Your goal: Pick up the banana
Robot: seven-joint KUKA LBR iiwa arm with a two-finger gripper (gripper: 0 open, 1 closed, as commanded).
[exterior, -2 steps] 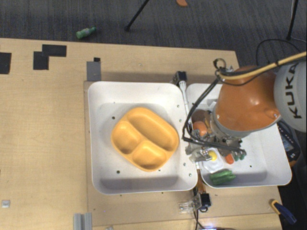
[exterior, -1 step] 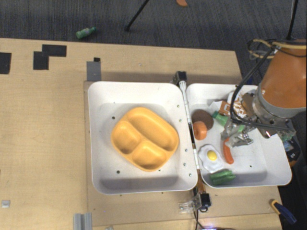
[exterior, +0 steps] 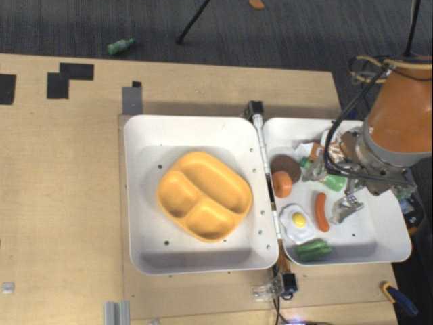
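Two shallow white bins [exterior: 135,181] sit on the table; the metal hand [exterior: 345,205] hovers in the right one, grip unreadable. No banana is discernible, so locating it comes first, probably beneath the arm.

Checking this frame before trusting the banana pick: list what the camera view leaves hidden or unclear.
- Banana: cannot be made out in the right bin; the arm covers that bin's upper right part.
- Gripper: finger state unclear, metal parts too small and cluttered.
- Items under the wrist: a green piece is partly hidden by cables.
- Brown item: too blurred to identify.
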